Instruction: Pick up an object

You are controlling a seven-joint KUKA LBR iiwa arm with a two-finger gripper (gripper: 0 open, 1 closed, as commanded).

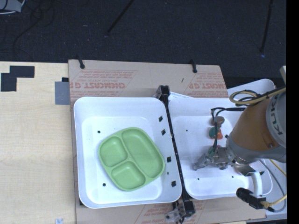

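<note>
Left bin (pixel 86 125): green divided plate (pixel 131 158), long axis upper-right to lower-left. Right bin (pixel 196 190): gripper (pixel 208 160) lowered, small orange-green object (pixel 215 133) nearby. Fingers' state: cannot tell.

A dark carpeted floor (pixel 149 27) with cables lies beyond the pale wooden bench (pixel 32 148) and cardboard sheet (pixel 140 80).

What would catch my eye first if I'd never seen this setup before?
Probably the bright green divided plate, lying flat in the left white bin. Next, the big grey arm with its orange band reaching in from the right, its pincer low over the right bin, near a small orange and green object.
</note>
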